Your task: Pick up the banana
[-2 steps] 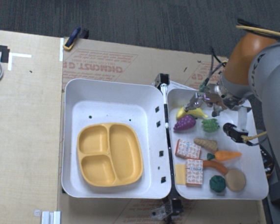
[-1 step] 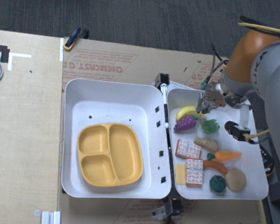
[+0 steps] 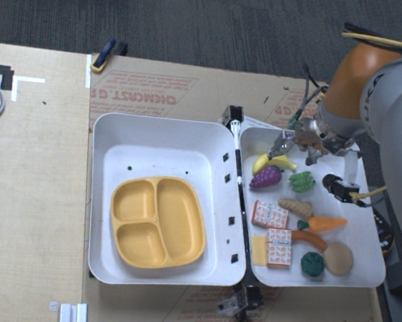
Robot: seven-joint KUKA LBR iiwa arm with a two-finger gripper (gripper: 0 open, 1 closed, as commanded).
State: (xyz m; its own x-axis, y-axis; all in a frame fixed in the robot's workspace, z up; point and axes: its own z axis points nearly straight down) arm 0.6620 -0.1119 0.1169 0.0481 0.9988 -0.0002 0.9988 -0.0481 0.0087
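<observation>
The gripper point(image 3: 285, 145) is hovering, fingers apart, just above the banana point(image 3: 272, 161) at upper right; it should be straddling the banana, avoiding the grapes point(image 3: 266, 177).

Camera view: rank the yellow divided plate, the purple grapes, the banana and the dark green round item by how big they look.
1. Yellow divided plate, by far.
2. Purple grapes.
3. Banana, partly hidden by the gripper, and dark green round item: too close to rank.
</observation>
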